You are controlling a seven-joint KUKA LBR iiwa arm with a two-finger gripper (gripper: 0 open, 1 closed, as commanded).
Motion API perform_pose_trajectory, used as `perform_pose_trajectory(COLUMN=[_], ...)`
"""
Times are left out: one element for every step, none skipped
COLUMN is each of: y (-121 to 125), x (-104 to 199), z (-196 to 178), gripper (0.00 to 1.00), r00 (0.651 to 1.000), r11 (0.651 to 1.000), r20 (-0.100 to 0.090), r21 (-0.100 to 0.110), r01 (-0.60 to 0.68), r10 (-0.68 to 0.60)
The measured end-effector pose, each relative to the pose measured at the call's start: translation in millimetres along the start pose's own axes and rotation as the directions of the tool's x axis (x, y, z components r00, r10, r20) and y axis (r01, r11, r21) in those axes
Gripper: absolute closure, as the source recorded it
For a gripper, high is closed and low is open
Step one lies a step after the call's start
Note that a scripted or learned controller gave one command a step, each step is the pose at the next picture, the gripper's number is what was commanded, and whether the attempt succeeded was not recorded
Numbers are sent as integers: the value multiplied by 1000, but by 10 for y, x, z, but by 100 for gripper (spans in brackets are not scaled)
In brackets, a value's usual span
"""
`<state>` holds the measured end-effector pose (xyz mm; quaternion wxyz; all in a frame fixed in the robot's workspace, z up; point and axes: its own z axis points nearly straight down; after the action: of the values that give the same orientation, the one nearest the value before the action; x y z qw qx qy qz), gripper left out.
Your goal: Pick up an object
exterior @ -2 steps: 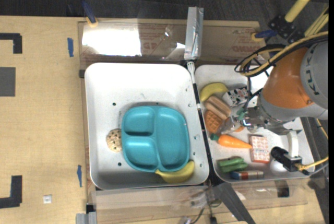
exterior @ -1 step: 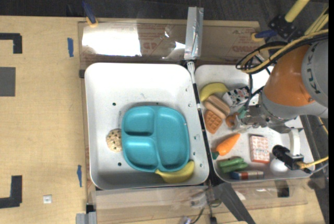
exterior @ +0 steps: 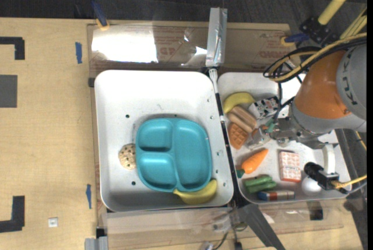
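Two shallow white bins sit side by side on the desk [exterior: 46, 126], whose top looks like pale wood.

The left bin [exterior: 116, 97] holds a smooth turquoise plastic tray [exterior: 173, 152] with rounded corners and three compartments. A round, speckled cookie [exterior: 127, 156] lies just beside the tray's left edge. A curved yellow banana [exterior: 198, 193] peeks out from under the tray's lower right corner.

The right bin [exterior: 256, 81] is crowded with small toy foods. Near its top lies a second yellow banana [exterior: 236, 99]. Below it sits a tan hot dog [exterior: 243, 118], and below that a grid-textured orange waffle [exterior: 237, 136]. A tapered orange carrot [exterior: 254, 161] lies at a slant near the middle. A green, rounded, cucumber-like piece [exterior: 257, 182] rests near the lower edge, with a thin marker-like stick [exterior: 274, 195] just below it. A pink patterned box [exterior: 289, 165] lies to the right.

The end effector [exterior: 269, 128] hangs low over the right bin, just beside the hot dog and waffle. Whether its fingers are open or closed cannot be told, and nothing is visibly between them.
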<state>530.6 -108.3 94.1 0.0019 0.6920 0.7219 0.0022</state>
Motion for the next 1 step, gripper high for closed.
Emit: perform_pose_trajectory(y=[741], x=[-142], z=[85], gripper=[0], r00=[996], r11=[996], r20=[2], r21=[0], r01=[-86], r10=[86])
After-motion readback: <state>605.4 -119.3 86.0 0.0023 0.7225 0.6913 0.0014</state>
